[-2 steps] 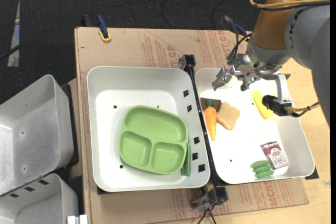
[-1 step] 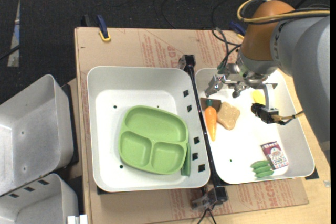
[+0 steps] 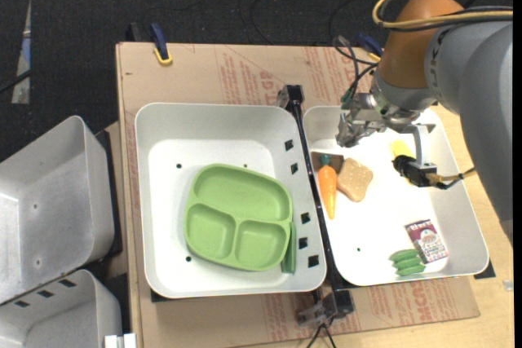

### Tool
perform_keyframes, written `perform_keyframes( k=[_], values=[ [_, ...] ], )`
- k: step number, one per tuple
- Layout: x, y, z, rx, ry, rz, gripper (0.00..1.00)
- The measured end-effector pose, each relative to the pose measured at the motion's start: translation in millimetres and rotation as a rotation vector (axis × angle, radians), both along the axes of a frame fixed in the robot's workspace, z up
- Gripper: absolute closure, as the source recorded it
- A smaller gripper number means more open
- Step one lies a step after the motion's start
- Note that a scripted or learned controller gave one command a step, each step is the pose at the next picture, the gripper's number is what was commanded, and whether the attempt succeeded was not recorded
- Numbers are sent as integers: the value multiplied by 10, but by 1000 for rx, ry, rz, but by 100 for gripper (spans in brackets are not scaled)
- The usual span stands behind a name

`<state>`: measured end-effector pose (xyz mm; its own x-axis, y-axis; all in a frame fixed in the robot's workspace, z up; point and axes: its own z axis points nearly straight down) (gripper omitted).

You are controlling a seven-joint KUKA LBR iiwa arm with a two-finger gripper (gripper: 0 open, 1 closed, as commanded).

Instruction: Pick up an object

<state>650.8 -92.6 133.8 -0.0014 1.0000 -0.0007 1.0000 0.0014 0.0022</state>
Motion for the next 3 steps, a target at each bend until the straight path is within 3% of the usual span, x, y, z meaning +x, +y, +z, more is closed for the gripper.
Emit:
perform_keyframes(
  k=[2,3],
  values=[
    [55,-33,1161,0,-3,2,100],
    [-194,469,1196,2,3,5,100]
  ],
)
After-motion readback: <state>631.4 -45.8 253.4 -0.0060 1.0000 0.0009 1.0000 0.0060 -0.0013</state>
